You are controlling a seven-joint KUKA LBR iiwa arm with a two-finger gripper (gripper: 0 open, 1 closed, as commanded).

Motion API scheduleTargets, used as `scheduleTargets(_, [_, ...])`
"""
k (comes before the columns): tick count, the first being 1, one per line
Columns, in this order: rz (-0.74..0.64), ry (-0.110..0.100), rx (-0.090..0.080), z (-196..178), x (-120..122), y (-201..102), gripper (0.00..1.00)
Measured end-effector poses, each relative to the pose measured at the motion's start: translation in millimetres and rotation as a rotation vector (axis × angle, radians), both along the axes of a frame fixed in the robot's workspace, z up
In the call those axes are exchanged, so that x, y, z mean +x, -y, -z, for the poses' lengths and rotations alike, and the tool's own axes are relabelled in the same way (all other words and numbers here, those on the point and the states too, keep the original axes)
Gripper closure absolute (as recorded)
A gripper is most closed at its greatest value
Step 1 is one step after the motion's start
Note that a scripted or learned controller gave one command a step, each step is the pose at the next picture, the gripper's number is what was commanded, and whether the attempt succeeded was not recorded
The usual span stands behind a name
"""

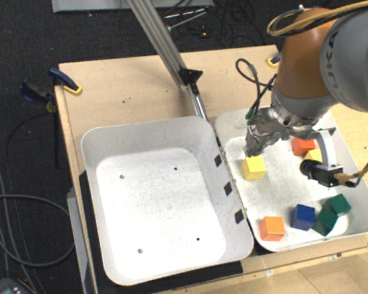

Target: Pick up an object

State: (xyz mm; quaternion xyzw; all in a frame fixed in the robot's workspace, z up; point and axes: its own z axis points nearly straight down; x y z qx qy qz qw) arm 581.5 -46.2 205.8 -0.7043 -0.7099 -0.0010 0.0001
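Small yellow cube (254, 167) sitting in the right-hand shallow white plastic bin (288, 238), up near that bin's left wall. Just above it, the dark two-finger gripper (254, 145) hanging off the grey arm with the orange band (307, 57), tips right at the cube's top edge. Can't tell if touching or gripping it, and honestly can't tell whether spread or pressed together from this angle.

Further right in the same bin: a red-orange block (303, 146) with a bit of yellow (314, 156) just beside it, partly hidden behind the gripper hardware. Along the near edge: an orange cube (272, 227), a blue cube (303, 216), then two dark green blocks (331, 214) touching each other.

Left-hand white bin (101, 188) right alongside, both resting on a light wooden surface (127, 83). Blue-and-yellow clamp (59, 82) at the surface's far left corner, slanted metal pole (158, 34) behind the bins.
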Motion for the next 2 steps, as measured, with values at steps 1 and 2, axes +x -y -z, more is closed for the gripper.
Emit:
scheduleTargets(1, [-0.001, 0.002, 0.0, -15, 17, -50, 1.0])
scheduleTargets(2, [-0.001, 0.002, 0.001, -23, 39, -110, 1.0])
